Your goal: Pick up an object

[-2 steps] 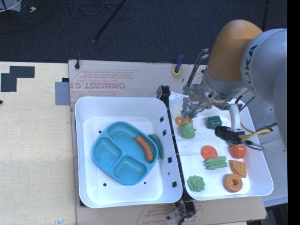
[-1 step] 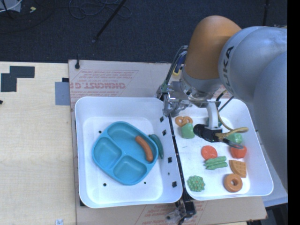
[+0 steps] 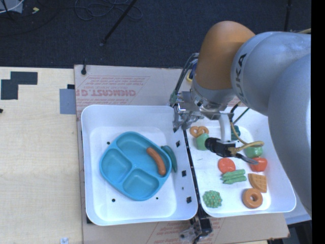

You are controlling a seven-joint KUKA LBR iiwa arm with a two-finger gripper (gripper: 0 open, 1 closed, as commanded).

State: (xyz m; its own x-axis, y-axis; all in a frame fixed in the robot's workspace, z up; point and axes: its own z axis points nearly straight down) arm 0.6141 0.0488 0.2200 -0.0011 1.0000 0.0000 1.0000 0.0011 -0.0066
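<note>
My gripper (image 3: 179, 118) hangs over the back of the wall between the two bins, at the far corner of the left bin (image 3: 96, 207). I see nothing held in it. The left bin holds a blue divided plate (image 3: 122, 169) with an orange sausage (image 3: 157, 160) lying on its right side. A small teal piece (image 3: 170, 157) rests against the plate's right rim. Close to the gripper's right, in the right bin (image 3: 284, 200), lie a pretzel (image 3: 199, 131) and a green piece (image 3: 202, 143).
Further toy foods sit in the right bin: a red tomato (image 3: 226, 164), green pods (image 3: 233, 177), a waffle (image 3: 258, 182), a doughnut (image 3: 252, 199), broccoli (image 3: 213, 199), a green pepper (image 3: 254, 150). The big grey arm overhangs that bin's right side.
</note>
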